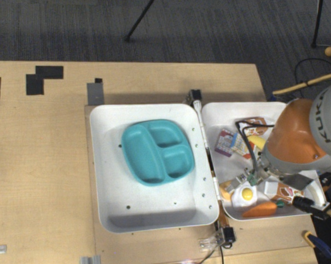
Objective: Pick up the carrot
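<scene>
two white bins sit side by side on the counter (47, 177). the left bin (109, 158), in the middle of the frame, holds a teal divided plate (156, 151) lying flat, slightly toward its upper part. the right bin (220, 121), at the right of the frame, holds a clutter of small things.

the carrot (260, 209) lies on its side at the lower edge of the right bin, near the front wall, its length running roughly left to right. just above and left of it sits a fried egg toy (245, 195), white with a yellow yolk, close to the carrot. a purple packet (225, 142) lies in the upper left part of the same bin, and a yellow piece (256, 142) is just right of it, partly under a black cable (248, 139) that loops over the bin.

the arm (297, 136) comes in from the right edge, its orange band over the right part of the right bin. the gripper (255, 177) points down into the bin near its middle, above the egg toy and up from the carrot, apart from it. i cannot tell how its jaws stand; nothing can be seen between them.

dark patches (42, 78) mark the counter at the upper left of the frame.
</scene>
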Available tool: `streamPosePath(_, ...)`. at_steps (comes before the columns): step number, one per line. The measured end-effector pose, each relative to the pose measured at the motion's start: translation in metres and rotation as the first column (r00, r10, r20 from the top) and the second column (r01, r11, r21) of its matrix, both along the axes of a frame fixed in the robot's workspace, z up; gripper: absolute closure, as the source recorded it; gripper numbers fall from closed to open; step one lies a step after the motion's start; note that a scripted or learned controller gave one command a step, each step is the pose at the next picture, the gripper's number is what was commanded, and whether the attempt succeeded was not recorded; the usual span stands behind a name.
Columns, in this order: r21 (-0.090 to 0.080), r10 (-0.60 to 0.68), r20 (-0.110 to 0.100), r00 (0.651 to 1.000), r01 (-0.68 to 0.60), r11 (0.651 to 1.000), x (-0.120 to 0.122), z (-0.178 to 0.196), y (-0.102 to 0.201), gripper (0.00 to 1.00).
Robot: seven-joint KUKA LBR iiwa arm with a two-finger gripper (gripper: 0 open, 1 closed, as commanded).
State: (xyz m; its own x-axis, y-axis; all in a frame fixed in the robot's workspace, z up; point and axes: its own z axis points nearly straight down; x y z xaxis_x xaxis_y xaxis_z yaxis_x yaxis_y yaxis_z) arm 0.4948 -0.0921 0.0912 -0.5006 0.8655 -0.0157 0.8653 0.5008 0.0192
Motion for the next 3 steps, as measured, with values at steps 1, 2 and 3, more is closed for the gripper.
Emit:
streamPosePath(1,0.007,-0.285,-0.004,0.958,0.285,0.958,-0.002,-0.001,-0.001,0.00)
streamPosePath(2,0.010,-0.280,0.005,0.960,0.280,0.960,0.002,0.011,0.001,1.00)
streamPosePath(3,0.010,-0.281,0.004,0.960,0.281,0.960,0.002,0.010,0.000,0.00)
